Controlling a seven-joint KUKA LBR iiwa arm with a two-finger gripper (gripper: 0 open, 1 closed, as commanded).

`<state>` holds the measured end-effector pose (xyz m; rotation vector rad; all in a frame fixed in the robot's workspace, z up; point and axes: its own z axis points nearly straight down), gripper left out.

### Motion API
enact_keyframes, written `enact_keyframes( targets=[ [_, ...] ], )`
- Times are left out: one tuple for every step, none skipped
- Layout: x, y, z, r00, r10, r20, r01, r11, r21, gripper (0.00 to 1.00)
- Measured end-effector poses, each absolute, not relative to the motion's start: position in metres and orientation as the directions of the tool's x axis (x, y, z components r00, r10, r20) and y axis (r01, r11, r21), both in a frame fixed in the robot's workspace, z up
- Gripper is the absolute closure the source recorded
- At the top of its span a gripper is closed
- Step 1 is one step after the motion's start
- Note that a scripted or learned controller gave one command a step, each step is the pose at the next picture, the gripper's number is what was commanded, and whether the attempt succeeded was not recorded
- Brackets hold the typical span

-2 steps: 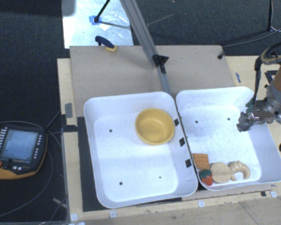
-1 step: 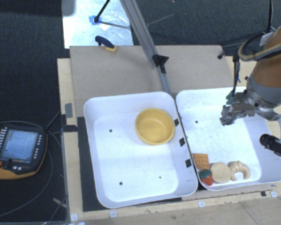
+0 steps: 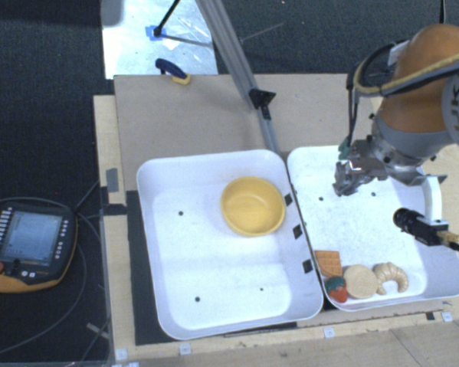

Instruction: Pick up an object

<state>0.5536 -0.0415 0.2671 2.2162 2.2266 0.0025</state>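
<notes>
A tan bench (image 3: 195, 115) stood on dark carpet (image 3: 41, 97), bearing two white bins. The left bin (image 3: 189, 296) held a yellow bowl (image 3: 252, 206). In the right bin (image 3: 449, 278), a cracker (image 3: 328, 261), a red-and-green piece (image 3: 337, 287), a round biscuit (image 3: 360, 281) and a croissant (image 3: 392, 277) lay clustered at the near edge. The gripper (image 3: 346, 182) hung over that bin's far part, well apart from them; whether it was spread I cannot tell. A teach pendant (image 3: 29, 244) lay on the floor at left.

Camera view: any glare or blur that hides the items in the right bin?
Camera view: lighting even, no glare on the right bin; cracker, round biscuit and croissant are readable though soft; gripper is dark and slightly blurred.
</notes>
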Motion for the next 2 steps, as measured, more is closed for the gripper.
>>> enact_keyframes(
  targets=[
    [0.576, 0.005, 0.270, -0.005, 1.000, 0.001, 1.000, 0.005, 0.001, 1.00],
    [0.605, 0.058, 0.260, -0.005, 1.000, 0.001, 1.000, 0.005, 0.000, 1.00]
  ],
)
